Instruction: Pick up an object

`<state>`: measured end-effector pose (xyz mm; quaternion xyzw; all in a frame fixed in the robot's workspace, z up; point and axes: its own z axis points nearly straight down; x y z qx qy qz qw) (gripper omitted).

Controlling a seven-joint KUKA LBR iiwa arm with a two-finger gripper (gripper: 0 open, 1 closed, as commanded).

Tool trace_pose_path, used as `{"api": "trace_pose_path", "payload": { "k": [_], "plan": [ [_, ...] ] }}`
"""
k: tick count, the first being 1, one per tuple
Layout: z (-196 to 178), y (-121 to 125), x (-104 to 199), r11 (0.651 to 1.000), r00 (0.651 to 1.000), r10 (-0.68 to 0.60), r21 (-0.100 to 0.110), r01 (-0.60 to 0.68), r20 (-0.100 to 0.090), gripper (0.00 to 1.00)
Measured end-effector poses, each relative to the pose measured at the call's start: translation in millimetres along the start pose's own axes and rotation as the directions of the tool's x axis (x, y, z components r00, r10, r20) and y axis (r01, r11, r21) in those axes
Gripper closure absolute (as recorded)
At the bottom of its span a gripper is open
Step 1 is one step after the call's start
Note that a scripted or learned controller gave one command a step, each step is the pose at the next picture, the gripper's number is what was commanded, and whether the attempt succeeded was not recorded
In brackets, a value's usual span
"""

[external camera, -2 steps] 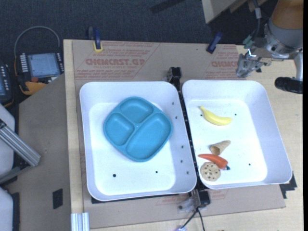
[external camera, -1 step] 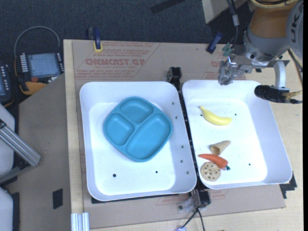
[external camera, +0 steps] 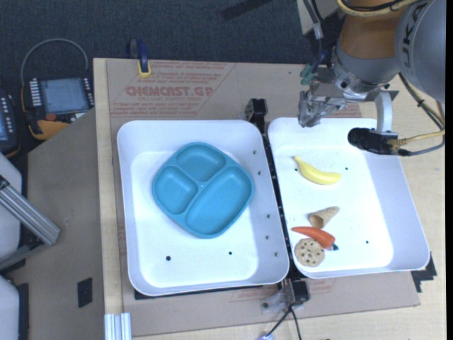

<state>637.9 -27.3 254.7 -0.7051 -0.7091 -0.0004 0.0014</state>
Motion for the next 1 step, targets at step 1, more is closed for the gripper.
{"api": "trace_pose_path", "payload": {
  "k": [1],
  "plan": [
    [12.8, -17.1, 61.3, 1.000, 1.000, -0.001, 0.002, 0.001, 0.000, 1.00]
  ]
}}
